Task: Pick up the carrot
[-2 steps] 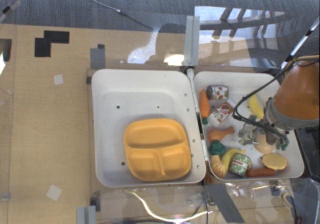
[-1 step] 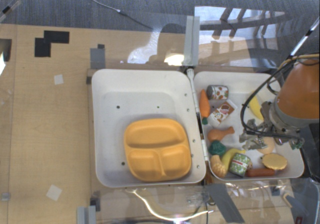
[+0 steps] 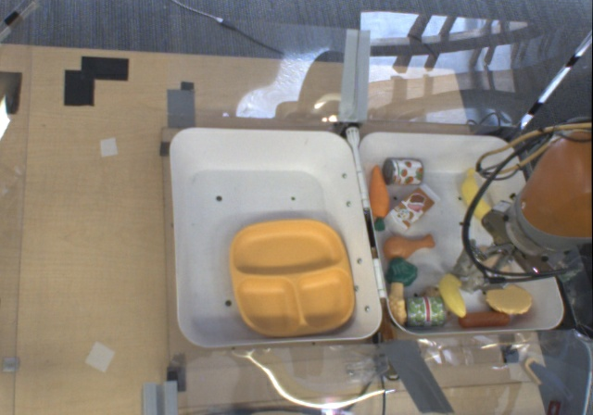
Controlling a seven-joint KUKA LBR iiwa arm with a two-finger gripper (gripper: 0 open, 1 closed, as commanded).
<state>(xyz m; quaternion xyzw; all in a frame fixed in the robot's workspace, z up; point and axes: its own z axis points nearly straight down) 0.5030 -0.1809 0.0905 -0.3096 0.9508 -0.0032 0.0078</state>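
Note:
The orange carrot (image 3: 378,193) lies lengthwise along the left wall of the right bin (image 3: 445,146), beside a small tin can (image 3: 403,171) and a little carton (image 3: 412,209). My gripper (image 3: 485,267) hangs low over the right side of that bin, under the orange wrist band (image 3: 558,193) and a tangle of cables. It is well to the right of the carrot, above a banana (image 3: 451,295) and a round bun (image 3: 509,300). Nothing is seen held in it.
The right bin also holds a drumstick (image 3: 410,244), a green broccoli (image 3: 401,270), a green-labelled can (image 3: 426,309), a sausage (image 3: 484,319) and a yellow lemon (image 3: 471,189). A yellow divided tray (image 3: 292,276) sits in the left bin (image 3: 250,158).

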